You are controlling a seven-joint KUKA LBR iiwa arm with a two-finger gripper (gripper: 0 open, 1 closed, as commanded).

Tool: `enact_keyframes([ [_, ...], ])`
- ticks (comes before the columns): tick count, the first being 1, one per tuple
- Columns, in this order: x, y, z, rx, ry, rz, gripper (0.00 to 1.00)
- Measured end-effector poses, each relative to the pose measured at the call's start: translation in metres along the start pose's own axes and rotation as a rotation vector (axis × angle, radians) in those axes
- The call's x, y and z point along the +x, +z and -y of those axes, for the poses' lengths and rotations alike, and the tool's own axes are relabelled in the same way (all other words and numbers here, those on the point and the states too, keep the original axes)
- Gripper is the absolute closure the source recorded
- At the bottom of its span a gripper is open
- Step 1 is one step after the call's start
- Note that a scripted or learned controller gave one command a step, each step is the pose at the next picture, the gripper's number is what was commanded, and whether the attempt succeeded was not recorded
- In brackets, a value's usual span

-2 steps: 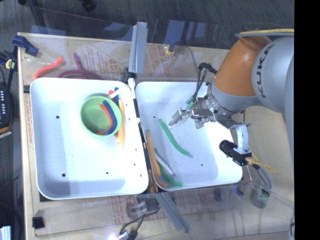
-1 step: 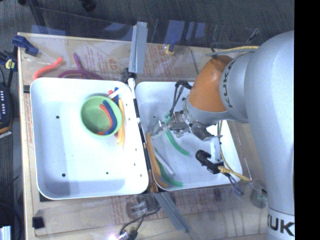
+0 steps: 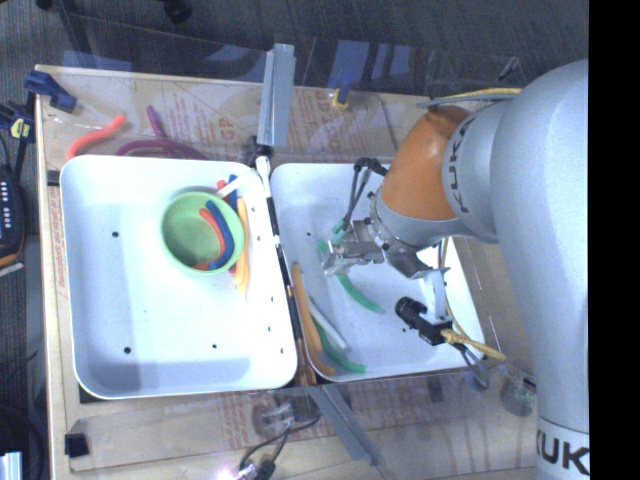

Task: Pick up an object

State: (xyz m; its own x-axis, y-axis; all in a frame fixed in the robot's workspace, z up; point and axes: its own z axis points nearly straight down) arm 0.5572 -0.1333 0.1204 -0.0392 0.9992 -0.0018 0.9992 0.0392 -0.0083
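Camera view puts your gripper (image 3: 345, 253) low in the right bin (image 3: 300, 208), beside a green strip (image 3: 360, 295). You cannot tell its grip, and the pick looks unfinished.

A light green bowl (image 3: 188, 236) sits upright in the left bin (image 3: 120, 313), near its right wall. It holds a red curved strip (image 3: 212, 224) and a blue strip (image 3: 234, 230), and an orange stick (image 3: 241, 260) rests at its right rim. In the right bin (image 3: 405, 353), a green curved strip (image 3: 358, 296) lies mid-floor. A brown stick (image 3: 303, 318) runs along the left wall, and a second green strip (image 3: 342, 365) lies by the lower wall.
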Motion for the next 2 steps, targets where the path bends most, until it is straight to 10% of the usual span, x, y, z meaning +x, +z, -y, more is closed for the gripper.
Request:
enact_keyframes([
  [1,-0.0170,-0.0822,-0.0477,-0.007,0.048,-0.003,1.00],
  [2,-0.0167,-0.0819,-0.0477,-0.007,0.048,-0.003,0.00],
])
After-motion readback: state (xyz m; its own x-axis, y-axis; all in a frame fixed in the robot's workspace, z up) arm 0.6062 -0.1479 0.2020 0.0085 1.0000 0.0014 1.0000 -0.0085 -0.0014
